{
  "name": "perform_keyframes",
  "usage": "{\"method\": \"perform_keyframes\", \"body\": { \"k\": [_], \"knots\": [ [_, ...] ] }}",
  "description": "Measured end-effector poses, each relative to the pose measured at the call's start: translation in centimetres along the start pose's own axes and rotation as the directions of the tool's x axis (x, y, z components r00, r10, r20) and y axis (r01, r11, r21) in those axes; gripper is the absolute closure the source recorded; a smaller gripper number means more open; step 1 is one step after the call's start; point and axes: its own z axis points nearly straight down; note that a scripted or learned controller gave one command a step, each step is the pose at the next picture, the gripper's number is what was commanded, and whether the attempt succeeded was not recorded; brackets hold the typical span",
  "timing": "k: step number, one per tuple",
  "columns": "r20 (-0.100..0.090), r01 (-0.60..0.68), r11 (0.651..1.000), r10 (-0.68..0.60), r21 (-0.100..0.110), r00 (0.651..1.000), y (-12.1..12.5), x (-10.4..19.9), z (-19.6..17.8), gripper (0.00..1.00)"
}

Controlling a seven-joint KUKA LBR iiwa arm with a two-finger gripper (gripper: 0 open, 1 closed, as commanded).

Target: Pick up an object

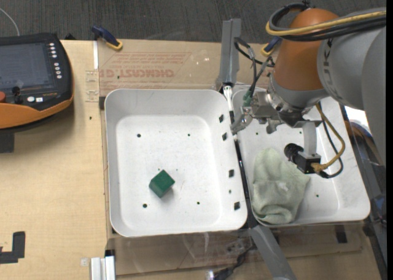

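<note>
A small green cube lies alone in the left bin, toward its front middle. A crumpled pale green cloth rests in the right bin, at its front left. My gripper hangs below the orange wrist band over the back of the right bin, just behind the cloth and near the wall between the bins. The wrist body hides its tips. Nothing shows as held.
A teach pendant lies on the bench at the far left. Cardboard lies behind the left bin, with a blue and yellow clamp at its corner. A grey metal post stands behind the bins' shared wall. Cables loop beside the wrist.
</note>
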Motion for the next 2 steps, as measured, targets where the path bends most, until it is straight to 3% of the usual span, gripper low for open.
{"method": "perform_keyframes", "body": {
  "k": [1, 2],
  "knots": [
    [0.001, -0.3, 0.954, 0.3, 0.001, 0.954, -2.4, 7.5, 0.0, 0.0],
    [0.003, -0.125, 0.992, 0.125, 0.002, 0.992, -2.9, 16.6, 8.6, 0.0]
  ]
}}
